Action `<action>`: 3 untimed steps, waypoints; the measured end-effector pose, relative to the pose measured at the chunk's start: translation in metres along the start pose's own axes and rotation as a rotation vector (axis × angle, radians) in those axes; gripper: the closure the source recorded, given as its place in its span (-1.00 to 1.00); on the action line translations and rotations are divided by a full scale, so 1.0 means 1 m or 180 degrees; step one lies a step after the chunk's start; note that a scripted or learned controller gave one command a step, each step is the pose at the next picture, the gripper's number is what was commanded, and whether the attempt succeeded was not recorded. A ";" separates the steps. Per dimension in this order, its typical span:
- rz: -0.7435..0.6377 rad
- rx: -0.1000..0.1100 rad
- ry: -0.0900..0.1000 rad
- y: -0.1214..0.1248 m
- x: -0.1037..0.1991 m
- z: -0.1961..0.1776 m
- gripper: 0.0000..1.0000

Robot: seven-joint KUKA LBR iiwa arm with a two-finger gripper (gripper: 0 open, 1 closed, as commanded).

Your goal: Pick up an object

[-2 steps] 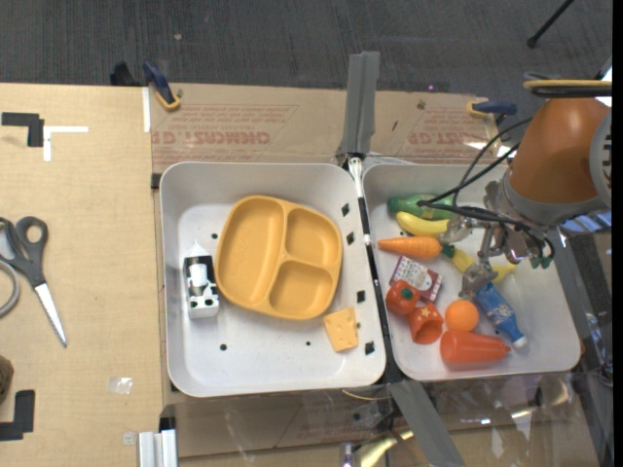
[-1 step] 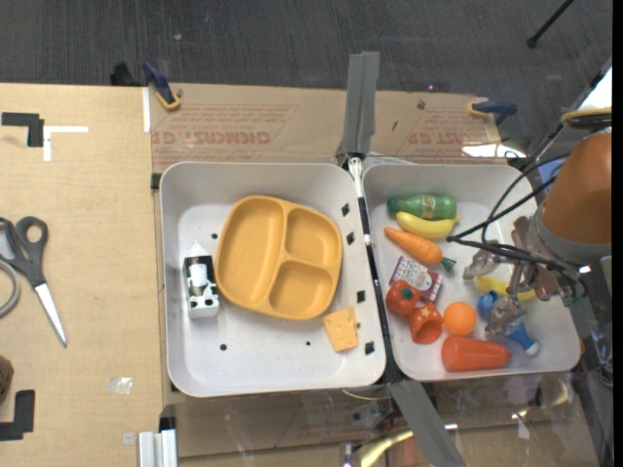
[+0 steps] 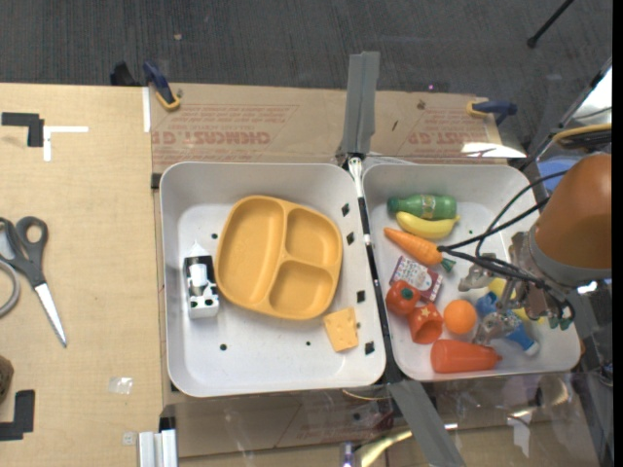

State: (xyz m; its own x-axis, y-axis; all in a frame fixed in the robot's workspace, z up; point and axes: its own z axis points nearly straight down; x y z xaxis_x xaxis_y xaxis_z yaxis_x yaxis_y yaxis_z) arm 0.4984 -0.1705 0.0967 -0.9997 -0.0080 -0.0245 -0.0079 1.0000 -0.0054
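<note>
Two white bins are sitting side by side on the counter (image 3: 78, 261). The left bin (image 3: 180, 358) is holding a yellow divided plate (image 3: 279, 257) lying flat near its middle. A small black-and-white box (image 3: 201, 287) is lying just beside the plate's left edge, and a yellow cheese wedge (image 3: 342, 330) is lying just below the plate's lower right corner.

The right bin (image 3: 487, 188) is holding a crowd of toy food. A green bottle (image 3: 423, 205) is lying near the bin's far wall, with a banana (image 3: 426, 225) just beside it on the near side. A carrot (image 3: 414, 246) is lying at a slant below the banana. Further toward the near wall, a small red packet (image 3: 413, 275), a red piece (image 3: 401, 300), a red cup (image 3: 425, 323), an orange ball (image 3: 459, 316) and a large orange cone (image 3: 464, 357) are lying close together.

The arm (image 3: 579, 217) is reaching in from the right, its orange band hanging over the right bin's right side. The end effector (image 3: 506, 314) is sitting low among cluttered small pieces, a blue one (image 3: 521, 339) and a yellowish one among them, just right of the orange ball. Cables and metal parts are crowding it, so whether it is spread or pressed together cannot be told, nor whether anything is pinched.

A pair of scissors (image 3: 34, 270) is lying on the counter, well left of the bins.
</note>
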 end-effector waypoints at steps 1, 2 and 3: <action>-0.0152 0.0003 -0.0011 0.022 0.000 -0.001 -1.00; 0.0005 -0.0019 0.0072 0.075 -0.133 0.009 -1.00; 0.0427 -0.0046 0.0185 0.052 -0.155 0.013 -1.00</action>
State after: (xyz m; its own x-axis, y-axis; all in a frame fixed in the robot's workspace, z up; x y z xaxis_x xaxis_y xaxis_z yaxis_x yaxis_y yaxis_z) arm 0.6536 -0.1176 0.0873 -0.9915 0.1256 0.0338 0.1260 0.9920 0.0085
